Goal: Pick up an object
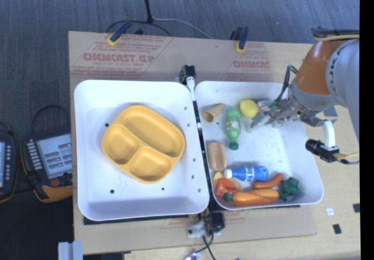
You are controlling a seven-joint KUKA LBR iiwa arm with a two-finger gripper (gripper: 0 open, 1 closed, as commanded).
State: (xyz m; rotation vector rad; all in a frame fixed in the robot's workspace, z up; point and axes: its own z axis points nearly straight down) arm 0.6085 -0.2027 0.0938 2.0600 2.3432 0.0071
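Carrots [257, 194] and a bottle [248, 173] line the right bin's [292, 148] near edge; the gripper [261, 116], fingers slightly apart and holding nothing, hovers beside the lemon [248, 107].

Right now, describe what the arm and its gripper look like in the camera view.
The grey KUKA arm has a smooth rounded shell with a broad orange band above the wrist. Below that band sits a darker grey wrist section, from which the slim metallic two-finger gripper extends. A thin dark cable loops beside the wrist, and a small black cylindrical fitting with a white bracket hangs beneath the arm.
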